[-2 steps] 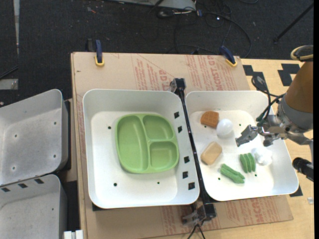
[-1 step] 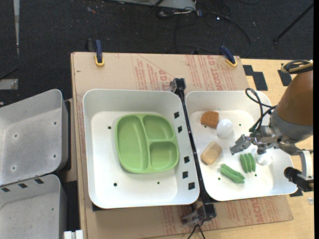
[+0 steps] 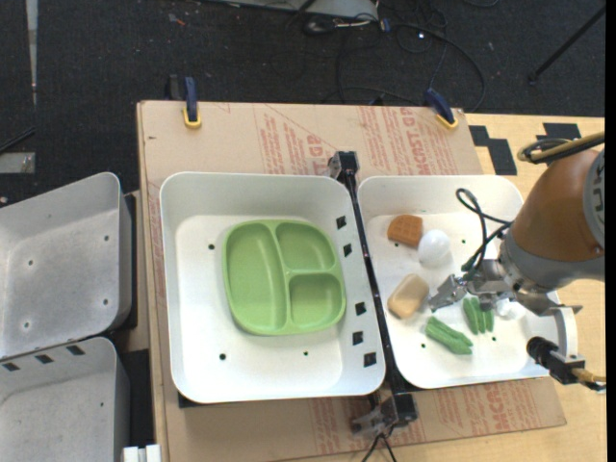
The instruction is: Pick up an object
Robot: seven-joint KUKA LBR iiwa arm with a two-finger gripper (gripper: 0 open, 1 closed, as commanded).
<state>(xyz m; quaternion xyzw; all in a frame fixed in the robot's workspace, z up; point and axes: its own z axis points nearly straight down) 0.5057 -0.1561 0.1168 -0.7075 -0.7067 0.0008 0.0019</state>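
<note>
Down in the right bin (image 3: pixel 510 378), the gripper (image 3: pixel 460 294) hangs low with its fingers spread slightly, nothing between them, just beside a tan sponge-like block (image 3: pixel 408 296). Two green pieces (image 3: pixel 449 335), a white ball (image 3: pixel 435 247) and an orange wedge (image 3: pixel 406 228) lie near. The left bin (image 3: pixel 192 210) holds a glossy green divided plate (image 3: pixel 284 277).

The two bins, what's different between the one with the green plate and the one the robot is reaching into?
The left bin holds one thing, a green divided plate lying flat; the right bin holds several small pieces: an orange one, a white ball, a tan block and green sticks. The robot's hand hangs over the right bin, not the left. Both are shallow, white and sit side by side.
</note>
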